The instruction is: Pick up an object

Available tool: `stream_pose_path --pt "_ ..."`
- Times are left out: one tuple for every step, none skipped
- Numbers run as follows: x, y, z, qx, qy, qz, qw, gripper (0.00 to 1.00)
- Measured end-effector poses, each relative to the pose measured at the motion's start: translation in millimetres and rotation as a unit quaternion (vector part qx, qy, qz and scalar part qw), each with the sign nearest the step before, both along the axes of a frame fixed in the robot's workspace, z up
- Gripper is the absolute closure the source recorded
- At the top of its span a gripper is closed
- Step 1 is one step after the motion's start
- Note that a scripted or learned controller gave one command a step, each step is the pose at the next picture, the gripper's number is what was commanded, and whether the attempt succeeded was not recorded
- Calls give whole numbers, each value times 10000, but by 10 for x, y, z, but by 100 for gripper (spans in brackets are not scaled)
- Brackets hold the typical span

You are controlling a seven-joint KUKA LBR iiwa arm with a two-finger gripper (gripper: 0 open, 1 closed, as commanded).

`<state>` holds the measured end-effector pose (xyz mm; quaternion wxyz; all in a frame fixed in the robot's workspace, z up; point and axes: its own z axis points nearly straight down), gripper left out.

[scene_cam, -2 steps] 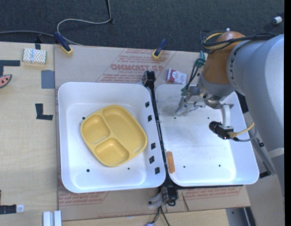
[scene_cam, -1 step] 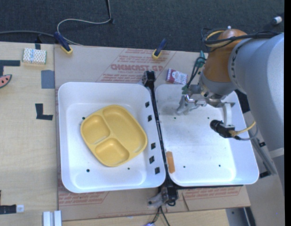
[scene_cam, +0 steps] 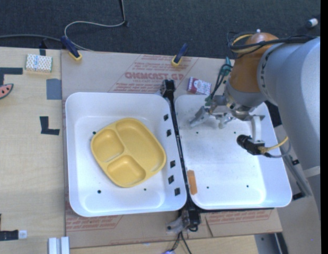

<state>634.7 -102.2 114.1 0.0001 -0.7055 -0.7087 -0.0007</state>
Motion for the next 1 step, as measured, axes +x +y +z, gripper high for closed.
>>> stream_pose_path --pt "-2 11 90 9 8 5 10000 100"
